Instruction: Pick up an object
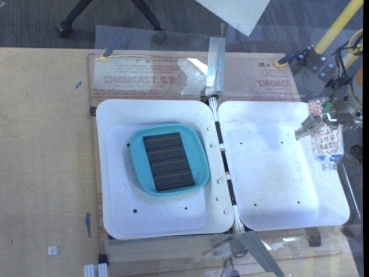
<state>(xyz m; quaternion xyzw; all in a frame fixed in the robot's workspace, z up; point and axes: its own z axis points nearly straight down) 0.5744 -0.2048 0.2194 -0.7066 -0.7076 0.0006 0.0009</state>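
Observation:
A teal plate lies in the left bin with a dark grey ridged block resting on it. My gripper hangs at the right rim of the right bin. It is shut on a clear plastic bottle with red print, which dangles cap-down over that rim. One grey finger sticks out to the left of the bottle; the other is hidden behind it.
A metal divider strip runs between the two bins. Taped clear sheeting covers the bench behind them. Cables and a yellow bar crowd the upper right. A chair base stands on the floor beyond.

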